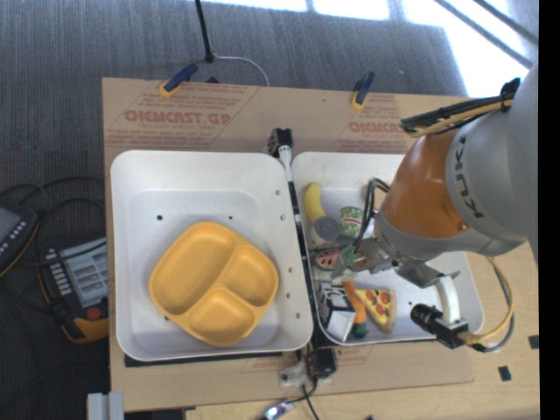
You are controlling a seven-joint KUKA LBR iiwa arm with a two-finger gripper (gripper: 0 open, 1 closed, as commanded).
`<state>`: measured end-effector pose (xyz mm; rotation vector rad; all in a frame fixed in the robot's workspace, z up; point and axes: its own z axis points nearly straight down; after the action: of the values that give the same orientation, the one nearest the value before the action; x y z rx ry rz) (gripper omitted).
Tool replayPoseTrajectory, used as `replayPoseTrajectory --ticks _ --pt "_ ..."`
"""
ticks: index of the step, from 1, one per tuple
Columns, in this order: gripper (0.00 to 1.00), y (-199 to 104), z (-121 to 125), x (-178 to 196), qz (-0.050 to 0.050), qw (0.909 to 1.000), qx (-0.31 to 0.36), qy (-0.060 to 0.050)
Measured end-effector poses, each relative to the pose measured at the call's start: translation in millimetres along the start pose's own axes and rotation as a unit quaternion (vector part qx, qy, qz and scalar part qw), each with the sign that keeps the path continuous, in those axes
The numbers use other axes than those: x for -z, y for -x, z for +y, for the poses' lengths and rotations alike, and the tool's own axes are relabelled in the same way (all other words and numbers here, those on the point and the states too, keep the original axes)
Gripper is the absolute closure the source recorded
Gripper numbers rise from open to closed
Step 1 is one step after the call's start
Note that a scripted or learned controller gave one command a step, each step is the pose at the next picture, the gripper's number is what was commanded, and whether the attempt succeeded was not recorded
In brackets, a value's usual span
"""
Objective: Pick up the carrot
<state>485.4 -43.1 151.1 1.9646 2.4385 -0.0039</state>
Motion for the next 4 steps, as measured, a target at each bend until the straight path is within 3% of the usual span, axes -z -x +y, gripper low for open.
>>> replayPoseTrajectory --ticks 1,2,3,4 --pt "1.00 90.9 7.7 -63.0 0.006 0.9682 0.250 0.001" --pt "0.00 92.2 8.5 -63.2 0.002 0.9683 0.250 0.003" --pt "0.00 95.1 -16.4 -62.1 -0.003 0.9192 0.394 0.007" --pt "1.00 94.3 -16.3 -51.9 -0.001 0.9193 0.394 0.007"
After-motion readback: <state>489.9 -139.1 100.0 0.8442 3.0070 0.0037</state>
